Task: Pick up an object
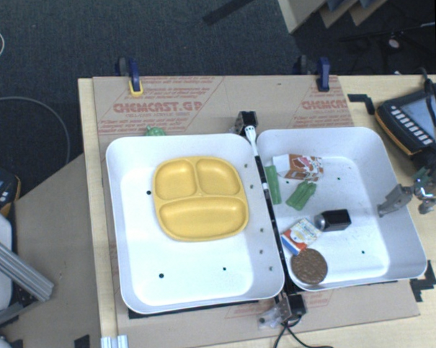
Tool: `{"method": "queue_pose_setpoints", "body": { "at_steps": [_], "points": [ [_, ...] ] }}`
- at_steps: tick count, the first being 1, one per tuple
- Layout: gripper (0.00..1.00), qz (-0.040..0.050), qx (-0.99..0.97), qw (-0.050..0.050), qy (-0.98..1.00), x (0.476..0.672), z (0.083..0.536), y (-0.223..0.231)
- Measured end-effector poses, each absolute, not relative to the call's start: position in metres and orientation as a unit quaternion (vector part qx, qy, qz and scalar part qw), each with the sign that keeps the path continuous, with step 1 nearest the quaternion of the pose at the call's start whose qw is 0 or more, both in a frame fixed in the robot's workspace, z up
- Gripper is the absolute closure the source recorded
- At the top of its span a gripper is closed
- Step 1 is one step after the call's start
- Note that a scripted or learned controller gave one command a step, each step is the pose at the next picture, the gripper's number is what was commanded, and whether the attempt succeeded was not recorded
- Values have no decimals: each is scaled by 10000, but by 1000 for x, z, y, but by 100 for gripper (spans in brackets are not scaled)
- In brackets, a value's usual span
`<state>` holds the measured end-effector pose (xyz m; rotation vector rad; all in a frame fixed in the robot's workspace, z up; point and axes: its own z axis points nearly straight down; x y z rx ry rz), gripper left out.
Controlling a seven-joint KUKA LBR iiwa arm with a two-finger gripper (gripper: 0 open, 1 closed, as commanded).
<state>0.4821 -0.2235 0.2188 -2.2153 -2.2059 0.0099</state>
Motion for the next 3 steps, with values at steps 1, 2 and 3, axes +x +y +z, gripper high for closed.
{"method": "queue_pose_setpoints", "body": {
  "at_steps": [1,2,3],
  "points": [
    [100,-5,-7073,-30,-7069,488,237,-224],
    [100,7,-7073,25,-7069,486,209,-223],
    [100,8,-7073,30,-7069,483,177,-223]
  ]
}}
